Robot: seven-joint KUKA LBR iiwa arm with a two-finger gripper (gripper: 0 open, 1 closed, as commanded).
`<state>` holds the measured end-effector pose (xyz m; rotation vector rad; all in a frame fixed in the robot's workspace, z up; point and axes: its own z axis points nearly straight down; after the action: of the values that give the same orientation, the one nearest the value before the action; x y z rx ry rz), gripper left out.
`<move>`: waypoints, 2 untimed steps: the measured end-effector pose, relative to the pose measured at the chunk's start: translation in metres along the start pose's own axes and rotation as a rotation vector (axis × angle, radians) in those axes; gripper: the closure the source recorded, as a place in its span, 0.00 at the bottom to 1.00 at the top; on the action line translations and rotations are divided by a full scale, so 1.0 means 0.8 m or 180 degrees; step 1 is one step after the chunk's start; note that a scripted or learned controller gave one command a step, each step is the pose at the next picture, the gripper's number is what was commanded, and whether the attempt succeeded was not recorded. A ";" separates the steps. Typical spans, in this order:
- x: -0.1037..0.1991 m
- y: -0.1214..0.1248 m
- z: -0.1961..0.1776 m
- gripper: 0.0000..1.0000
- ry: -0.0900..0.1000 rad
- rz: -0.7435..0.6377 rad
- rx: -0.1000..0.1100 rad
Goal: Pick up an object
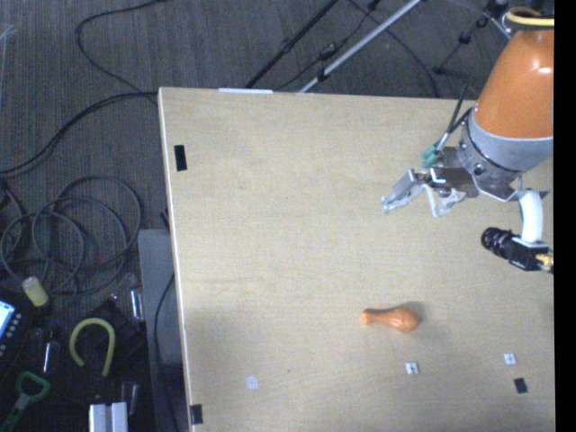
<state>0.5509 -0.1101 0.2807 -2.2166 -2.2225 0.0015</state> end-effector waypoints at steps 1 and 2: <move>-0.069 0.054 0.064 0.00 -0.0004 -0.0391 0.0000; -0.083 0.108 0.080 0.00 0.0002 -0.0420 -0.0007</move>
<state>0.6371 -0.1765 0.2162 -2.0658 -2.3647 -0.0020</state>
